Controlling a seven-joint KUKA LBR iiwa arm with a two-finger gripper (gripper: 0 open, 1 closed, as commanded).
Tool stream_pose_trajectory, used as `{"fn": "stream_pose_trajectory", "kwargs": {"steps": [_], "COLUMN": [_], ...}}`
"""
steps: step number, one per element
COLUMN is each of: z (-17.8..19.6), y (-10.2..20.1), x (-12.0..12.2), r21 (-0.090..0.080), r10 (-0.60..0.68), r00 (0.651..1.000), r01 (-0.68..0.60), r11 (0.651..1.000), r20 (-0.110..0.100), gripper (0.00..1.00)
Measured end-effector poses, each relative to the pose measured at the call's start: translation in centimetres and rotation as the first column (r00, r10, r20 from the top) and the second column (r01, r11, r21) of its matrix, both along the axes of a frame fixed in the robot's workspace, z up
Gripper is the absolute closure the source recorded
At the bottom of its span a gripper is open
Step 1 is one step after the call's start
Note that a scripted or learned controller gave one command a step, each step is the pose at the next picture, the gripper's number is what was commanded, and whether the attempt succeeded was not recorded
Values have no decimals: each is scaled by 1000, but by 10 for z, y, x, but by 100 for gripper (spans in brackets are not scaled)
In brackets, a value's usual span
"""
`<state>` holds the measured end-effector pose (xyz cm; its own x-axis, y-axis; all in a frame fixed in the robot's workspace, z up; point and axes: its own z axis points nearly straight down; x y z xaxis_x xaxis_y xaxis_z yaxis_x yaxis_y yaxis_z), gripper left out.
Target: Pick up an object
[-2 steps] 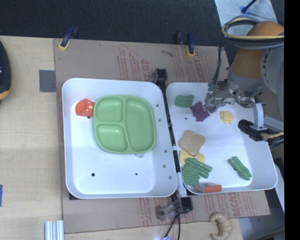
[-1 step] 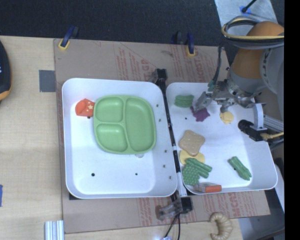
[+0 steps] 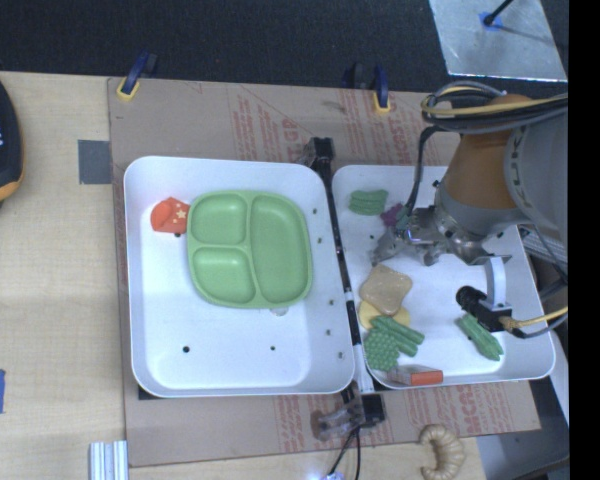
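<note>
Grey two-finger gripper [image 3: 395, 240] low in right white bin [image 3: 540, 368]; grip state can't tell. Tan bread slice [image 3: 385, 288] at its 6 o'clock, just beside. Four green toys here; orange stick bottom. Left white bin [image 3: 150, 368]: one green divided plate [image 3: 250, 248], one red piece [image 3: 168, 215] at plate's 9.

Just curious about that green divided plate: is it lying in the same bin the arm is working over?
No, the green divided plastic plate lies in the left white bin, while the arm reaches over the right white bin.
</note>
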<state>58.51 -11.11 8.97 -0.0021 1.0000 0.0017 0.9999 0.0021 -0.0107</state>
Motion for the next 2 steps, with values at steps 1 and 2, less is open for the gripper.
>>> {"fn": "stream_pose_trajectory", "kwargs": {"steps": [1,2], "z": [3,3], "y": [18,-39], "x": [75,71], "r21": [-2,-5], "r10": [5,-3], "r00": [1000,1000], "r01": [-5,3], "r11": [1000,1000], "r20": [15,10], "gripper": [0,0]}}
